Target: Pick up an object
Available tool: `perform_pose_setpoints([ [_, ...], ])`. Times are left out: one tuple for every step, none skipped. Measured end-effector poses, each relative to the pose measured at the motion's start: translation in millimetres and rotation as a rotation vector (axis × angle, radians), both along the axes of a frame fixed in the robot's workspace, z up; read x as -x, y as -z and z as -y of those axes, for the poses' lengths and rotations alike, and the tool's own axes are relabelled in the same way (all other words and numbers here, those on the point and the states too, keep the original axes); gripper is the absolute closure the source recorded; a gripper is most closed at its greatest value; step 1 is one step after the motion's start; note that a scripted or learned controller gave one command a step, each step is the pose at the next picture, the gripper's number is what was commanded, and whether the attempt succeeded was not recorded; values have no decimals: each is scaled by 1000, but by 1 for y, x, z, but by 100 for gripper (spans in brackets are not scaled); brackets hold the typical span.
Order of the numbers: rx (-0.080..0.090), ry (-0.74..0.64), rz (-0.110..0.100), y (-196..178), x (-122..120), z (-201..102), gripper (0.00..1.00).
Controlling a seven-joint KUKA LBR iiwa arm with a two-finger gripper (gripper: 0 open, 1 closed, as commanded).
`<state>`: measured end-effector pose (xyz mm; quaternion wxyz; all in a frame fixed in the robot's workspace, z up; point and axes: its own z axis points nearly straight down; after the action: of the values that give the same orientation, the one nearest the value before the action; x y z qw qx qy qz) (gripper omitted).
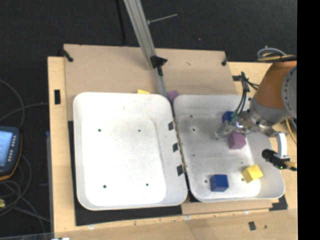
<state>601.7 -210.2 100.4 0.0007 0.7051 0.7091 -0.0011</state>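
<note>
1. Gripper (227,130) hangs over the right bin (200,189), in its upper middle part, with the arm (272,91) reaching in from the right side.
2. Purple block (236,141) lies just beside the gripper, a little lower and to the right of it in the view. It looks close to touching the grey metal part, but I cannot tell if there is real contact.
3. State of the tool: it is blurred and partly covered by the wrist, so I cannot tell how far it is open, and I see no object inside it.
4. Other candidates are further away. The blue cube (219,182) sits near the front wall of the same bin, and the yellow block (252,173) sits to the right of it, both well apart from the gripper.
5. A small blue thing (228,117) is seen at the wrist; it may be part of the tool or an object, this is not clear.
6. My judgement: the purple block is the nearest target, so the coming move needs a short shift toward the lower right and then a descent, not a long travel.
7. Left bin (120,149) plays no role for this move.
</note>
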Motion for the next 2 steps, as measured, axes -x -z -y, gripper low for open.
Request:
perform_pose_setpoints([
  [1, 0, 7, -15, -2, 1, 100],
  [1, 0, 6, -15, -1, 1, 0],
])
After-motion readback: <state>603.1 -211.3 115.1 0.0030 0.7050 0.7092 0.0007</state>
